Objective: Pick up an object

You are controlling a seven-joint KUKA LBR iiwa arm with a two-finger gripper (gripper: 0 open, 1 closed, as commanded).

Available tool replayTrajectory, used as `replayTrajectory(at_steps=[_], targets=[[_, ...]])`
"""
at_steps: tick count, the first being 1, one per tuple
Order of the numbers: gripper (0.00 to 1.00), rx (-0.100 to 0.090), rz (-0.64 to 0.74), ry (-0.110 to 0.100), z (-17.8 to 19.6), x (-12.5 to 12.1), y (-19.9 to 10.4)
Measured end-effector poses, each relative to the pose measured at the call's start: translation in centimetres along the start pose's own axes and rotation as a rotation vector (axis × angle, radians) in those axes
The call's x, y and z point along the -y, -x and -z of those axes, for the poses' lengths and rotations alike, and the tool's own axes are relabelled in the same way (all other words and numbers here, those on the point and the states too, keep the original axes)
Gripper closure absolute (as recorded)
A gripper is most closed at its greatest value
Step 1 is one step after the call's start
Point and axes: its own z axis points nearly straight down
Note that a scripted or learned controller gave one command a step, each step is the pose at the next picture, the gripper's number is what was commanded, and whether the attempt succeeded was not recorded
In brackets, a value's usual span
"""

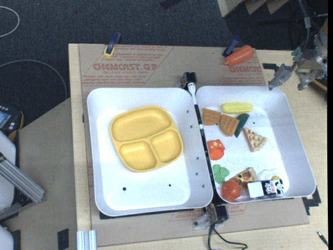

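The right bin (296, 139) holds several toy foods: a yellow corn cob (237, 108), a brown bread piece (210, 116), a waffle (228, 124), a pizza slice (254, 138), a red piece (216, 149), a green piece (220, 172), a red tomato (231, 190) and a small white box (256, 189). My gripper (289, 80) hangs above the bin's far right corner, beyond the food. Its two metal fingers stand apart, open, with nothing between them.
In the left bin (99, 155) lies a yellow divided plate (146, 138). An orange toy carrot (239, 55) rests on the bench board behind the right bin. Clamps sit on the board's far edge and between the bins.
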Motion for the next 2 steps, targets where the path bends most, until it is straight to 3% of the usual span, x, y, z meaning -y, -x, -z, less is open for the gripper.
replayTrajectory(at_steps=[2], targets=[[0.0, -0.001, 0.0, -0.005, -12.0, -0.4, -0.3]])
